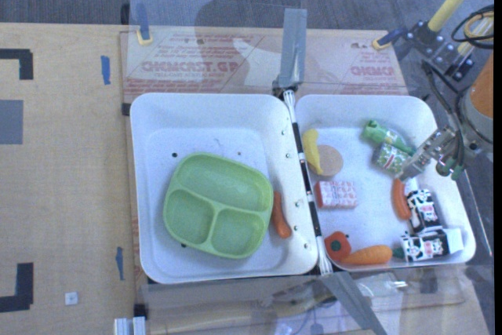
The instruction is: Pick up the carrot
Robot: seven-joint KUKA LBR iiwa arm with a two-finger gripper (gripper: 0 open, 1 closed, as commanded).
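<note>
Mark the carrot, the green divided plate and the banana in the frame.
carrot [367, 255]: camera view, middle of its orange body, front of the right bin.
green divided plate [205, 178]: camera view, raised back rim, left bin.
banana [312, 151]: camera view, middle of the yellow peel, right bin by the divider.

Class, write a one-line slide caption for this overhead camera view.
Gripper hovers over the right bin near a green bottle; carrot lies at its front edge.
</note>
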